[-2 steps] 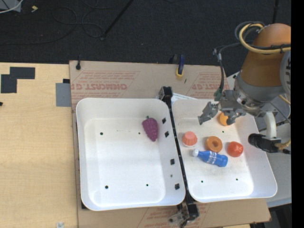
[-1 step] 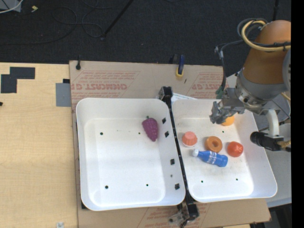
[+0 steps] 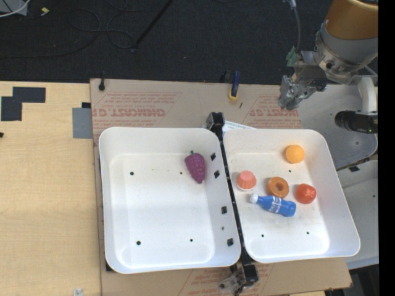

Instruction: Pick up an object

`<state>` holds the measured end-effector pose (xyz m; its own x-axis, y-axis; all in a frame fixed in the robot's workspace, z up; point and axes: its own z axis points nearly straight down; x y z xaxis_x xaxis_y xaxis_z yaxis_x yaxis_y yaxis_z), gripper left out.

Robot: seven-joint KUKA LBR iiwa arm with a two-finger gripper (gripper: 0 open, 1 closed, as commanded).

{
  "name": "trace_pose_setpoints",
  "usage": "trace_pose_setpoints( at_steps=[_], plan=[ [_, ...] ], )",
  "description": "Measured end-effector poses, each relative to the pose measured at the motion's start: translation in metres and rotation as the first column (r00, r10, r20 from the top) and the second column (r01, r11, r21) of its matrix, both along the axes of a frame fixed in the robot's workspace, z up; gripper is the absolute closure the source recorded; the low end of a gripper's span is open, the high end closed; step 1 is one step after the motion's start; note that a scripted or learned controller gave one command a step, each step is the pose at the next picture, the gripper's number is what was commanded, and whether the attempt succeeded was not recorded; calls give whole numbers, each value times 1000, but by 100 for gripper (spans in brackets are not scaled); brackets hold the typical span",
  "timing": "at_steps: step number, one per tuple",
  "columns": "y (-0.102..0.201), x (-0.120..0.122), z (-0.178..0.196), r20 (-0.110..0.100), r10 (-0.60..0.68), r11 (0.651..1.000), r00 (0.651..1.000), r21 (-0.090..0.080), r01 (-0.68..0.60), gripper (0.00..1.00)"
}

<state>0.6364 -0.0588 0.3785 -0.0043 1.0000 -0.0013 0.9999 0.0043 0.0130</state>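
Note:
The right bin [image 3: 333, 227] holds an orange ball [image 3: 294, 153], a pink cup-shaped piece [image 3: 246, 180], a brown ring like a doughnut [image 3: 278, 186], a red round fruit [image 3: 305, 193] and a blue bottle [image 3: 275, 205] lying on its side. In the left bin [image 3: 123, 239] a purple bunch of grapes [image 3: 195, 166] lies near the dividing wall. My gripper [image 3: 290, 98] hangs above the cardboard behind the right bin's far edge, well apart from every object, with nothing visible in it.
Both bins rest on a cardboard sheet [image 3: 154, 106] over a wooden bench [image 3: 43, 190]. A black clamp strip [image 3: 223, 184] runs between the bins. A small blue-and-yellow clamp [image 3: 234, 88] stands at the cardboard's far edge. Cables lie on the dark floor behind.

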Motion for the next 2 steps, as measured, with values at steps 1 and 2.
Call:
trace_pose_setpoints(
  at_steps=[1, 2],
  plan=[
    [1, -17, -100, -26, -4, 1000, 1000, 2, 4, 100],
    [82, 8, -87, -14, 4, 1000, 1000, 4, -4, 100]
  ],
)
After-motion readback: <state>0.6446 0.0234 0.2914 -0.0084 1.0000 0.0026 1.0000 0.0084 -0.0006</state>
